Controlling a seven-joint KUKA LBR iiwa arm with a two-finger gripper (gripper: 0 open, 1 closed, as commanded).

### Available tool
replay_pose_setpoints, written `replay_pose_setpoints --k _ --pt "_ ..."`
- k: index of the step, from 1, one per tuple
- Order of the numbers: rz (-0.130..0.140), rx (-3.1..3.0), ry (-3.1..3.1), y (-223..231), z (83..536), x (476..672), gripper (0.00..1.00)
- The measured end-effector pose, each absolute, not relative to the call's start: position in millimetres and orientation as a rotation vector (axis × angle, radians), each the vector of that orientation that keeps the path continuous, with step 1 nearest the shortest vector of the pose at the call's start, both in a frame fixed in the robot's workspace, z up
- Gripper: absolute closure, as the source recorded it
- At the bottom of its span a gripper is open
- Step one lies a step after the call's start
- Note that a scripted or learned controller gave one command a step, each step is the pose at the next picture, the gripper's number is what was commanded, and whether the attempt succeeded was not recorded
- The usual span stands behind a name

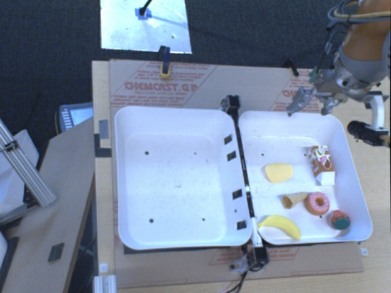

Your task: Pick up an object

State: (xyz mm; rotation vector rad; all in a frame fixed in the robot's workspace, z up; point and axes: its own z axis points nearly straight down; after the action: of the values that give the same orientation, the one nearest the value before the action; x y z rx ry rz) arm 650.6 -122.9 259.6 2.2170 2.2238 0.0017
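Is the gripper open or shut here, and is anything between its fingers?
Open. The gripper hangs over the right bin's far rim with its two fingers spread apart, nothing between them.

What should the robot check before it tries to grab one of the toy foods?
1. Pincer above the right bin: it sits over the bin's far rim, not over any toy. Not ok.
2. Pincer open: its two fingers are spread apart with nothing between them. Ok.
3. Toys in reach: banana, donut, cone, yellow piece, cake slice and strawberry all lie in the right bin. Ok.
4. Room around target: the yellow piece lies apart from the others. Ok.
5. Donut and cone: touching or nearly so. Cannot tell.
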Motion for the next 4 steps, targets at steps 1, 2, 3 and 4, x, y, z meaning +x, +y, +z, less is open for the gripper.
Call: replay_pose_setpoints --k 1,2,3,4 --pt "-0.005 2.217 2.233 -115 76 667.0 0.0" --pt "0.019 2.201 2.226 -51 242 671.6 0.0" --pt "-0.004 2.222 2.224 -55 182 642.7 0.0" --pt "0.023 2.2 2.228 10 332 619.2 0.0"
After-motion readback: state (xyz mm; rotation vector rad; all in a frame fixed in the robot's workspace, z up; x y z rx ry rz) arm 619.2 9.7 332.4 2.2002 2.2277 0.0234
